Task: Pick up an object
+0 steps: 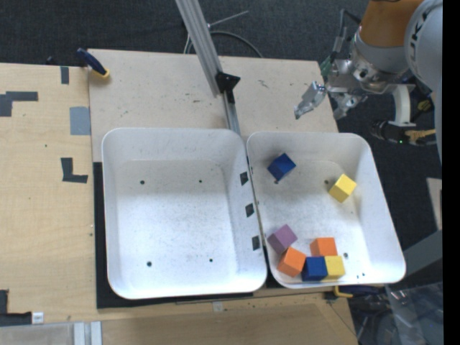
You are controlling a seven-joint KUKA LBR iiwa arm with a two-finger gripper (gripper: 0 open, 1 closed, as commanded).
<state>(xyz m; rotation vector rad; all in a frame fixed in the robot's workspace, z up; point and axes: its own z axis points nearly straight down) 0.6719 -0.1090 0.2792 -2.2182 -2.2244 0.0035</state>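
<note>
1. The arm (402,20) enters at the upper right, its orange band above the grey wrist.
2. The gripper (310,100) hangs over the bare bench beyond the far rim of the right bin (374,192), outside both bins.
3. Its fingers look slightly parted with nothing between them, though they are small and blurred, so the gap is hard to judge.
4. The right bin holds all the blocks.
5. A blue cube (282,167) sits near the far left of that bin, tilted on an edge or corner.
6. A yellow cube (343,187) lies well apart from it, toward the right wall.
7. At the near side is a tight cluster: a purple cube (282,238), an orange cube (292,261) just beside it, a second orange cube (324,246), a second blue cube (315,268) and a second yellow cube (335,266), these last touching or nearly so.
8. The left bin (115,192) is beside the right one, their rims meeting in the middle.
9. A grey metal bar (205,42) slants across the bench from the top edge down to where the bins meet.
</note>
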